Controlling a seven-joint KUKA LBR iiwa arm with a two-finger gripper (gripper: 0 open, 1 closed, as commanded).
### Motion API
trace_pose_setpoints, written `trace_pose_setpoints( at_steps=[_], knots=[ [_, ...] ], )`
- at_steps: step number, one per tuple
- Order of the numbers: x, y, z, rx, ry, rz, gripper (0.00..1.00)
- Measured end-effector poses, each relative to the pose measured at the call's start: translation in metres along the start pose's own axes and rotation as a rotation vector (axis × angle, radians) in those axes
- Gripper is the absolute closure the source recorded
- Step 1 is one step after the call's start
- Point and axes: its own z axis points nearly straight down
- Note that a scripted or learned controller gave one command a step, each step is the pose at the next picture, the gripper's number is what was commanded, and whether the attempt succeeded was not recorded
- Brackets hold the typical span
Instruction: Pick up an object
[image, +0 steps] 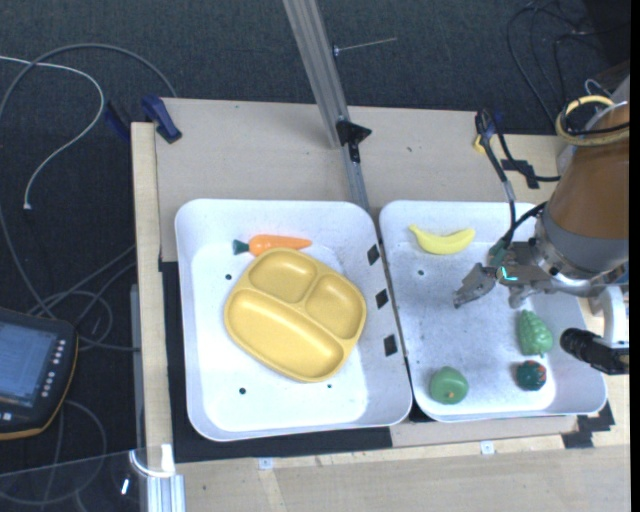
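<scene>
Looking at my fingers (478, 285) over the right white bin (430, 300), I see them spread open and gripping nothing. Nearest is the yellow plastic banana (442, 239), up and left of them, long axis across the frame. Lower right lie a green leafy toy (534, 332), a round green toy (448, 384) and a dark green-red one (530, 375).

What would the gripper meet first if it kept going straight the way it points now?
Probably bare floor of the right bin. The gripper points left and downward, with the banana off to one side and the green apple to the other. Its height is unclear.
</scene>
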Motion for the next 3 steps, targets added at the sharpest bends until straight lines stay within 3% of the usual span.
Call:
trace_pose_setpoints(
  at_steps=[2, 3],
  knots=[
    [0.003, -0.002, 0.106, 0.007, 0.001, 0.001, 0.00],
    [0.004, -0.002, 0.121, 0.004, 0.001, 0.000, 0.00]
  ],
)
